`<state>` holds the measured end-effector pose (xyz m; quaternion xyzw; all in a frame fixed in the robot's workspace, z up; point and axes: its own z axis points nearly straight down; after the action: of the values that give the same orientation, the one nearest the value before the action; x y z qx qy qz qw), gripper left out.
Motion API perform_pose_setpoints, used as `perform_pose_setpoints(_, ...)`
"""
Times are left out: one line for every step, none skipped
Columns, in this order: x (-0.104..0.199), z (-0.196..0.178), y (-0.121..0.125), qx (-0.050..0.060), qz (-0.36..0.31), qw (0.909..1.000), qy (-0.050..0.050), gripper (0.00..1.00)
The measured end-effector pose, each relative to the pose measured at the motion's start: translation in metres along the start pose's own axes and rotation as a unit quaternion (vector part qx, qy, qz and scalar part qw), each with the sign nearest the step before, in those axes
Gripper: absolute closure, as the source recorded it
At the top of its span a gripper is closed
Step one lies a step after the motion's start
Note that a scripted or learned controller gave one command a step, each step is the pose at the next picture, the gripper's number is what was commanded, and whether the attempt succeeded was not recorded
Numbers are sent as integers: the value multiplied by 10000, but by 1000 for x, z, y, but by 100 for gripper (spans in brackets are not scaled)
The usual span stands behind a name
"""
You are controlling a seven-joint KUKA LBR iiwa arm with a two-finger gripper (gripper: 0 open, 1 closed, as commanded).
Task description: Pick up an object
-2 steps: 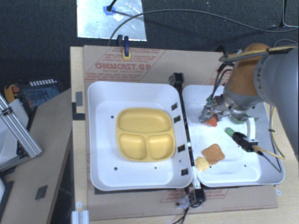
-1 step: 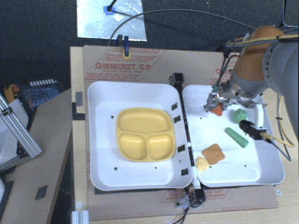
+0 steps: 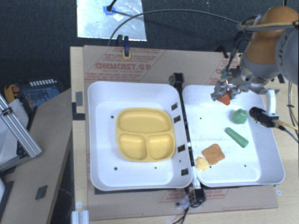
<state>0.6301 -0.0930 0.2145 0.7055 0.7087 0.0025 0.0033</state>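
The grey arm [image 3: 275,36] is seen reaching in from the upper right, its orange band bulging above the wrist. The gripper [image 3: 223,93] is angled down and leftward, and a small orange-red object [image 3: 226,99] is pinched between its fingers.

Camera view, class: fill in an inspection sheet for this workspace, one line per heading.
Surface: two white bins on a bench.
Job's things: orange piece, green lump, green stick, brown slab, pale piece in the right bin.
Clutter: yellow divided tray in the left bin.
Grippers: gripper at the orange piece; grasp unclear.
Cables: black cable arching to the arm.
Surroundings: foil sheet, dark floor.
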Motion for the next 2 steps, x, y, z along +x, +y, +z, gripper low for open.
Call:
perform_pose_setpoints(0,-6,1,25,-1,10000,5,100)
perform_pose_setpoints(62,0,6,32,-28,10000,17,100)
